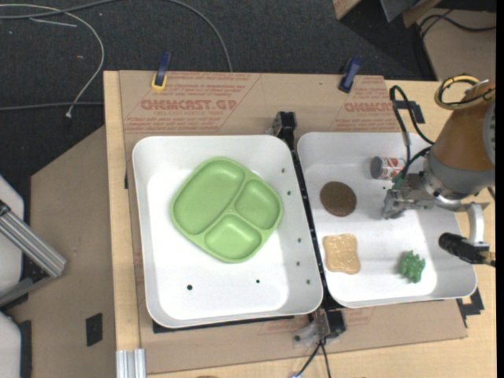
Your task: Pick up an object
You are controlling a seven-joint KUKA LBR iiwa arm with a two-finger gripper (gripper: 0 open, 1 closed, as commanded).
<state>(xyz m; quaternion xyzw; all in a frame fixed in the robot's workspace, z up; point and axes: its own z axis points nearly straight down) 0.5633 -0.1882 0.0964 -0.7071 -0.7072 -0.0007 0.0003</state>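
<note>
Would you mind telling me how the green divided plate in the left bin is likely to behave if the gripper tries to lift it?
The green divided plate looks moulded and rigid, so it probably won't flop. It is wide and shallow, lying flat on the left bin, so only its rim likely offers a grip. Grasped at one edge, it may tilt or slip.

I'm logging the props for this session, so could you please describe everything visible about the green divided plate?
The green plate is a light green, matte, plastic-looking tray with rounded corners and three recessed compartments, one long and two smaller. It lies flat and right side up, turned at an angle, in the middle of the left white bin. Nothing lies in it, and it touches only the bin floor.
</note>
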